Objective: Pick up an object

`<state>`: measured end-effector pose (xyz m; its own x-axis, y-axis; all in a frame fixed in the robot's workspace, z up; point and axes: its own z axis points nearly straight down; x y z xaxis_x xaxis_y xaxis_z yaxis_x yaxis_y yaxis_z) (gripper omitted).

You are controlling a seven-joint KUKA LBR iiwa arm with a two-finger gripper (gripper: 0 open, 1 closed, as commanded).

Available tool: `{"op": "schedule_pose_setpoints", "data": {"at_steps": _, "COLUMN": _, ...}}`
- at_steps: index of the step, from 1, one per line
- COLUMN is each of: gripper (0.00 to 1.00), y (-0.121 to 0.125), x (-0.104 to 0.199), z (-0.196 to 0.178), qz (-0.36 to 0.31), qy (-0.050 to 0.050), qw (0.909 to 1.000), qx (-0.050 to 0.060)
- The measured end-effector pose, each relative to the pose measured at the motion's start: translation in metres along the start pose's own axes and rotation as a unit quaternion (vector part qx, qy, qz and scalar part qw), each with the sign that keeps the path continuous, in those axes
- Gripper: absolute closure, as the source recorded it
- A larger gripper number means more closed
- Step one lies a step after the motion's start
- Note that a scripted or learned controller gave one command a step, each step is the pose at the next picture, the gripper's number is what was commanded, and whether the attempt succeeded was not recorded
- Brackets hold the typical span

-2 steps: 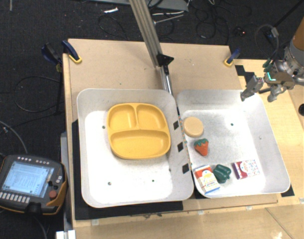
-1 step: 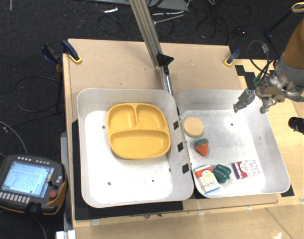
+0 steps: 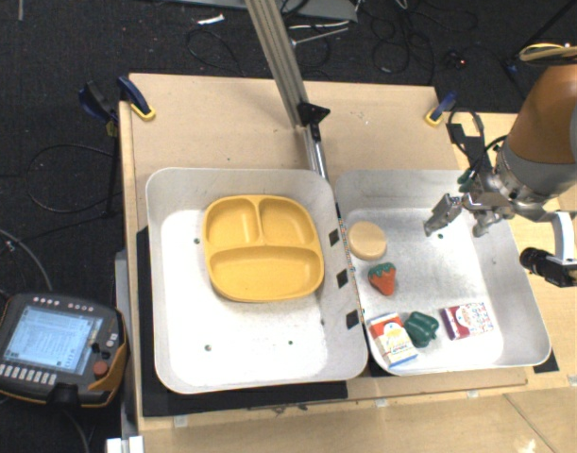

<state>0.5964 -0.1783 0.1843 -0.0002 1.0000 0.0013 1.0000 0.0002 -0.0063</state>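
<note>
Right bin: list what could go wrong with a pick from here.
1. The red toy strawberry lies close beside the round tan disc; the two-finger gripper may knock one.
2. The dark green toy touches the small white carton near the right white bin's rim, crowding the approach.

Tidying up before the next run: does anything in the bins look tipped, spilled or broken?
Nothing stands out. The yellow plate lies flat in the left bin; the toys sit apart and whole in the right bin.
</note>
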Motion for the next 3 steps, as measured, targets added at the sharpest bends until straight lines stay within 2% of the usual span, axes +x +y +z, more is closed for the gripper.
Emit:
{"op": "schedule_pose_setpoints", "data": {"at_steps": 1, "gripper": 0.00, "y": -0.008, "x": 0.008, "z": 0.058, "qz": 0.000, "qy": 0.000, "qw": 1.0000, "qx": 0.000}}
{"op": "schedule_pose_setpoints", "data": {"at_steps": 2, "gripper": 1.00, "y": -0.006, "x": 0.007, "z": 0.043, "qz": 0.000, "qy": -0.001, "qw": 1.0000, "qx": -0.004}}
{"op": "schedule_pose_setpoints", "data": {"at_steps": 3, "gripper": 1.00, "y": -0.014, "x": 0.009, "z": -0.008, "qz": 0.000, "qy": -0.002, "qw": 1.0000, "qx": -0.006}}
